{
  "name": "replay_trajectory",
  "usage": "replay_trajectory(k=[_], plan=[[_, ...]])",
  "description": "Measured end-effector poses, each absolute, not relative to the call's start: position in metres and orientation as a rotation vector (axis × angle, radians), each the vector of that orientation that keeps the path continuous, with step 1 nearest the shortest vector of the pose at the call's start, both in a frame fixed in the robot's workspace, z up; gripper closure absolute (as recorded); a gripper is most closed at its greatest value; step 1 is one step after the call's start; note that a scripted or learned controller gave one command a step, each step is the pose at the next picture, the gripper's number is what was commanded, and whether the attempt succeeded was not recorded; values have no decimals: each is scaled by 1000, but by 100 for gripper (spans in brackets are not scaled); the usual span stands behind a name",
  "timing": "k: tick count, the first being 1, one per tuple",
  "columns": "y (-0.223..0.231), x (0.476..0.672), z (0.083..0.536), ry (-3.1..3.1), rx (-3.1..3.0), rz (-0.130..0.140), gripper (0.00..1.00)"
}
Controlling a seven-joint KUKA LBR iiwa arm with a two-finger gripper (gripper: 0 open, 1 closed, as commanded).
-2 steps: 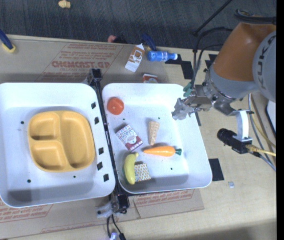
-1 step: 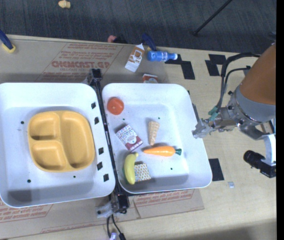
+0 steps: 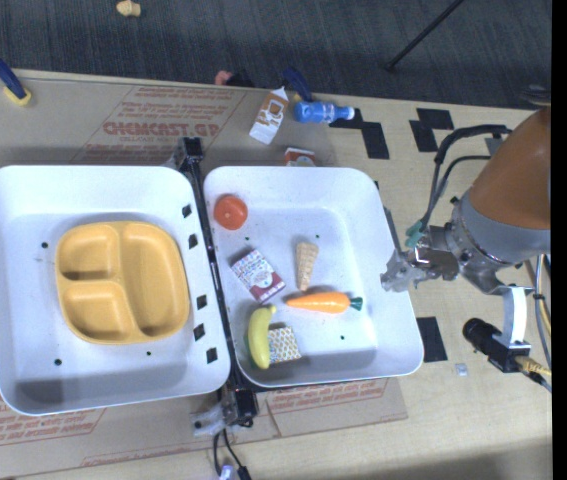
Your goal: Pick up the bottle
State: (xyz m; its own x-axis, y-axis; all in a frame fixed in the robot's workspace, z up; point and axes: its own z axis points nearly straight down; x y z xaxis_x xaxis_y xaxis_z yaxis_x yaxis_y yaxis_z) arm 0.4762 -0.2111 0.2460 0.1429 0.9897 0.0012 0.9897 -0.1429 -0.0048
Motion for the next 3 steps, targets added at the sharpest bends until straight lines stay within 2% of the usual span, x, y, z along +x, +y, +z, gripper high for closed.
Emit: replay_trajectory(k=[2,3], plan=[[-141,476,198,-2367,-2060,2,100],[-198,476,208,-2155,-2285,3,100]])
